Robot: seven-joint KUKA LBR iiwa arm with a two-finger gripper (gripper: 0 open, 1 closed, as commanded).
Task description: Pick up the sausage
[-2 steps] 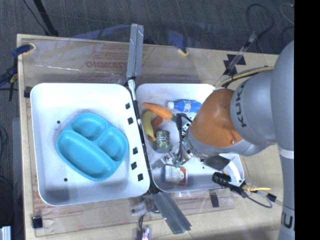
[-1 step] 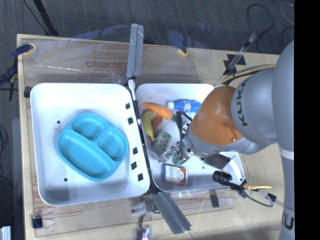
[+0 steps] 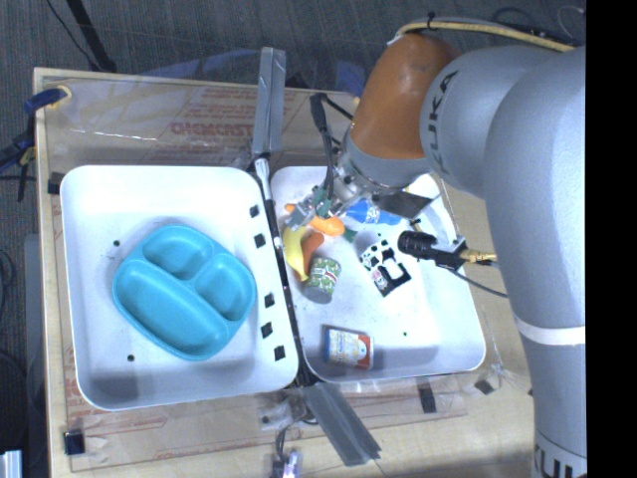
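My gripper (image 3: 326,205) hangs low over the top left of the right bin (image 3: 448,317), under the orange wrist band (image 3: 398,98). Directly below it lies an orange, rounded piece (image 3: 326,226) that may be the sausage; the wrist hides part of it. I cannot tell whether the gripper touches it. Another small orange bit (image 3: 292,208) shows by the bin's left wall.
A yellow banana (image 3: 295,252), a green can (image 3: 321,277), a blue item (image 3: 364,212) and a black-and-white tag (image 3: 384,263) crowd around the gripper. A red and white packet (image 3: 348,348) lies near the front wall. The left bin (image 3: 90,347) holds a blue divided plate (image 3: 184,289).
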